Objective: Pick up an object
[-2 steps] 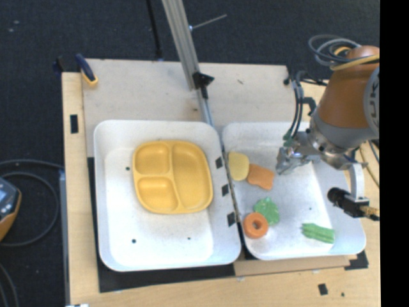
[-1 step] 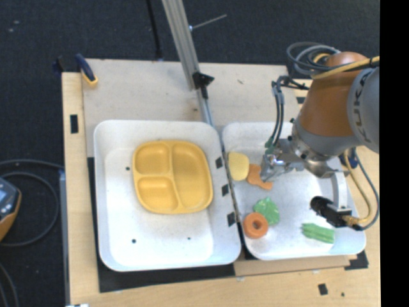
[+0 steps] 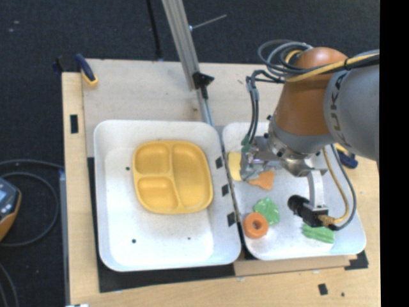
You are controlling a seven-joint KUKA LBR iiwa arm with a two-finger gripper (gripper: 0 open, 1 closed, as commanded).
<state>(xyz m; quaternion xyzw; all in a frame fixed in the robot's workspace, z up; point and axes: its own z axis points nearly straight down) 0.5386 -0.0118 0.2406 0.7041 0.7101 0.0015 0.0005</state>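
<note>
The right bin (image 3: 358, 238) held several small objects. An orange wedge (image 3: 262, 181) lay near the bin's left side, just below the gripper (image 3: 254, 165). A yellow piece (image 3: 234, 165) sat at the bin's left wall, just beside the gripper. A green leaf-shaped piece (image 3: 266, 210) lay below the wedge, touching an orange ring (image 3: 256, 225) at the bin's lower left. A second green piece (image 3: 319, 234) lay near the lower right, just below a black fitting (image 3: 305, 208) on the arm's cabling.

The gripper hung low over the bin's left part, under the arm's orange band (image 3: 305, 101). Finger state: cannot tell; the wrist hid it.

The left bin (image 3: 115, 235) held a yellow three-compartment tray (image 3: 172, 175), lying flat. Both bins rested side by side on the worktop (image 3: 128, 88).
</note>
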